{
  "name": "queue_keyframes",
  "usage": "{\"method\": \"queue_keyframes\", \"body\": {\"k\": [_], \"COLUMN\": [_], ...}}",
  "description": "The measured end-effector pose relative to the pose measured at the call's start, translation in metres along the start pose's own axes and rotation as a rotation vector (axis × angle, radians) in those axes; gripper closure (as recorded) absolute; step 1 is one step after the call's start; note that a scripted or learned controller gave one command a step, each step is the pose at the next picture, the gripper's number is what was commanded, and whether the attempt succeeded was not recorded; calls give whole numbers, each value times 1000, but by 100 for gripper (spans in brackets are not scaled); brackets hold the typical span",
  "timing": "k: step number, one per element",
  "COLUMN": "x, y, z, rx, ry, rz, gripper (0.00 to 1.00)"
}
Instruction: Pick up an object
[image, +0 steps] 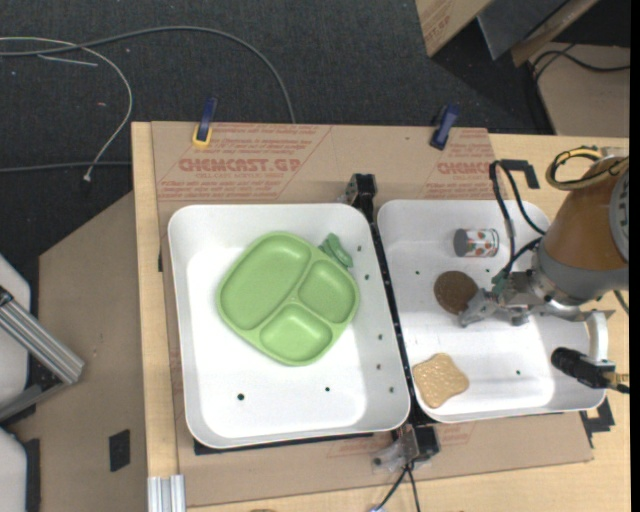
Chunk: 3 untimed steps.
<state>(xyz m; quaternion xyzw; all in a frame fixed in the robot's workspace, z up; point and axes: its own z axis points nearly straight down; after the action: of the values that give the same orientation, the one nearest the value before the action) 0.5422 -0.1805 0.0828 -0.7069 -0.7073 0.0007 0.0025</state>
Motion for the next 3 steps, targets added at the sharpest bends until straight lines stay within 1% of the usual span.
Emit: {"method": "queue_keyframes", "body": {"k": [1, 2, 3], "x": [0, -7, -12], "y": [1, 0, -8], "z": [-13, -59, -115], "rx": [-5, -9, -11], "ry": [-1, -4, -5], "rz": [0, 2, 1], "gripper": [100, 100, 100]}}
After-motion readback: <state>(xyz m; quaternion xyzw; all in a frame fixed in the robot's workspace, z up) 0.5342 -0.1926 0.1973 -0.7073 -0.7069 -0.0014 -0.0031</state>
